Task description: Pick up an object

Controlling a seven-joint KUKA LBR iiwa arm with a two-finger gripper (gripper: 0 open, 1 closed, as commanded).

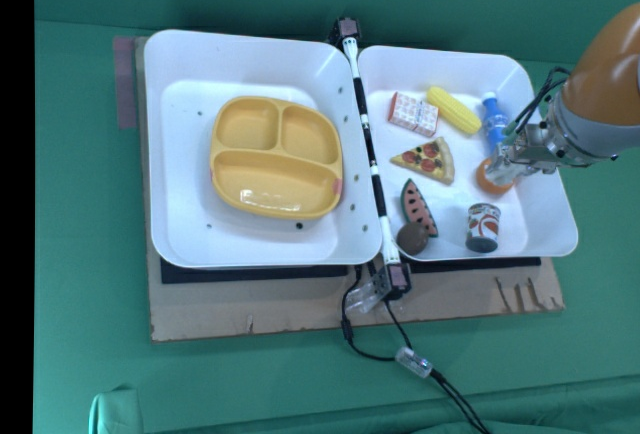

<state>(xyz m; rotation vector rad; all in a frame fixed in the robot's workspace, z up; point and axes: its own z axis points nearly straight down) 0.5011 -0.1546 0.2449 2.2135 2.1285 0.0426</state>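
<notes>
Your arm [600,82] enters from the right and sets its hand [512,162] low over the right bin [555,222], directly above an orange round object [492,179] lying near that bin's right wall. The hand overlaps the top of this object, but you cannot tell from this view whether it touches it, nor whether the hand is released or clenched; nothing is visibly held. Just behind the hand lies a blue bottle [492,118], its lower end hidden by the hand's body. Elsewhere in the right bin: a yellow corn cob [453,109] lies at a slant near the back, beside a small red and white box [413,113]; a toy pizza slice [427,160] sits at the centre; a watermelon slice [418,207] lies nearer the front with a dark brown rounded item [411,238] touching its lower end; a small can [482,227] with a red and white label stands upright near the front right, apart from the orange object. The left bin [180,222] carries a yellow divided plate [276,158] with three compartments. Both bins rest side by side on a cardboard sheet [250,317] over the green worktop [80,222], with a black cable [440,382] trailing off the front.
</notes>
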